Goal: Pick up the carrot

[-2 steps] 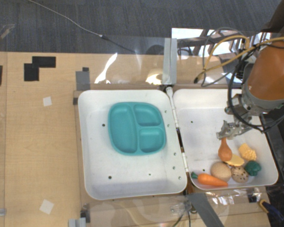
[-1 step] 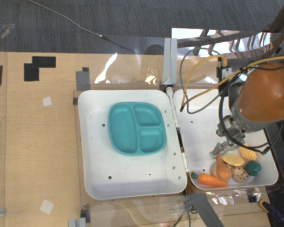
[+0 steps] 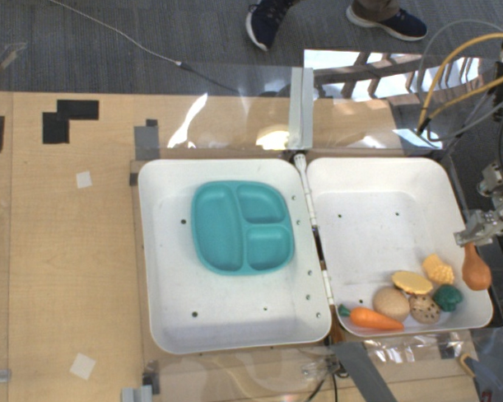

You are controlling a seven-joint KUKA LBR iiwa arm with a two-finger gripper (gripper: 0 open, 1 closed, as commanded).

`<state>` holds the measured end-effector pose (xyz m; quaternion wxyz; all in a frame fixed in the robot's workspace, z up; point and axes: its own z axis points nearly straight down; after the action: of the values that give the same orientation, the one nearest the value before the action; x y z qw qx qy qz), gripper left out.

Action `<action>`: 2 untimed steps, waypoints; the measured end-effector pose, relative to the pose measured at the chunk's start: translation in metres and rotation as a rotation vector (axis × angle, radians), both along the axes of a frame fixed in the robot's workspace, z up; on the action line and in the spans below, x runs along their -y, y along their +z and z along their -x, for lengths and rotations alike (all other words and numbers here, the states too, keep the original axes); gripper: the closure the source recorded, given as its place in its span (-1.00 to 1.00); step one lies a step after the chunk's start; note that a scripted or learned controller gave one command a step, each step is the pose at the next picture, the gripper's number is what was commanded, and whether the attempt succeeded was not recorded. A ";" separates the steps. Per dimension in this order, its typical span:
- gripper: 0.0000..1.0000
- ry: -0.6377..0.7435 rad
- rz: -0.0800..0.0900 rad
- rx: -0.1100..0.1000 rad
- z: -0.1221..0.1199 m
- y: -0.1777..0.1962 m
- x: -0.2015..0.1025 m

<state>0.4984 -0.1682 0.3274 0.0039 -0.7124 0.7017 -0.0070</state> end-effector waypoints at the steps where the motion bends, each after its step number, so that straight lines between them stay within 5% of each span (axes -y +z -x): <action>1: 1.00 0.191 -0.008 -0.017 0.005 -0.157 0.019; 2: 1.00 -0.113 -0.010 -0.010 -0.057 -0.199 -0.012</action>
<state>0.5556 -0.1561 0.1282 0.0033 -0.6717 0.7408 -0.0002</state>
